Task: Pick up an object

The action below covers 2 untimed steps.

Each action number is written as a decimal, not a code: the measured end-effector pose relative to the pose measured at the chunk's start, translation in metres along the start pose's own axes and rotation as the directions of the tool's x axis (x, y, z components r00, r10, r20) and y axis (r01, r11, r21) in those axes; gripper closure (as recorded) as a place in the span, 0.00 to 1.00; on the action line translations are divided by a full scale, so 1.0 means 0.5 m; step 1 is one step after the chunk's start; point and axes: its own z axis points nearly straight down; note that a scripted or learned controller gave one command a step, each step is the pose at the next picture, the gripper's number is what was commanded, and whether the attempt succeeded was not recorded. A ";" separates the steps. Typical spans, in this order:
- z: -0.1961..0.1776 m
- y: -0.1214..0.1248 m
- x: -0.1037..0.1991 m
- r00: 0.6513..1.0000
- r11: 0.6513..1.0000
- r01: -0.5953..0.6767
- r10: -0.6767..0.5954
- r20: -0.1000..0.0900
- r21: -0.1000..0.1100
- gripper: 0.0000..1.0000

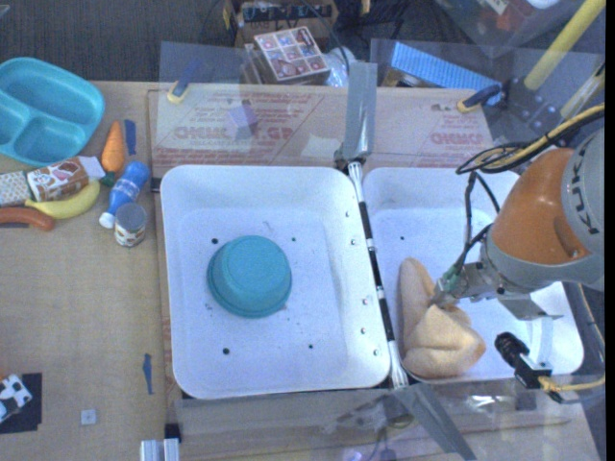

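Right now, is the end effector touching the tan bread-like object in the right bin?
Touching, it appears. In the camera view the end effector meets the upper edge of the tan bread-like object with no gap visible between them, in the right bin.

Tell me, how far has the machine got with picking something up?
Done: the arm has reached into the right bin, and its end effector sits right at the top of the tan lump. In hand: a try at that lump, though a hold on it can't be made out. Left: the lift, since the lump lies on the bin floor. The teal bowl sits in the left bin.
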 end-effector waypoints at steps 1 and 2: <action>-0.167 0.072 0.029 0.897 0.897 -0.443 0.443 0.002 0.019 1.00; -0.312 0.071 -0.005 1.000 1.000 0.010 -0.010 -0.005 0.014 1.00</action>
